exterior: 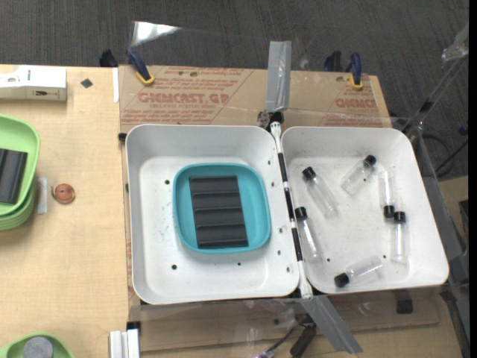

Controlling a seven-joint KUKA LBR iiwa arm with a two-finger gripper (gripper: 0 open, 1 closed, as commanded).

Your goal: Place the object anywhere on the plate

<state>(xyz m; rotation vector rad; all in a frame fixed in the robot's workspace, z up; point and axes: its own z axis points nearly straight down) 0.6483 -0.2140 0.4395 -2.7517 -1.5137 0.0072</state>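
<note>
Vials [319,189] with black caps, clear and six in number, lie scattered in the right bin [417,271], all right of the teal plate [257,200]. That square plate sits centred in the left bin [149,274] and carries a black ribbed insert [218,211]. One vial [306,233] lies nearest the plate, just beside the divider. Gripper state: cannot tell.

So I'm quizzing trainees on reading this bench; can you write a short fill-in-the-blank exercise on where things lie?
1. The teal plate sits in the ____ bin.
2. The clear vials have caps coloured ____.
3. The vials lie in the ____ bin.
4. On the plate lies a dark ribbed ____.

Missing words: left; black; right; block
</note>
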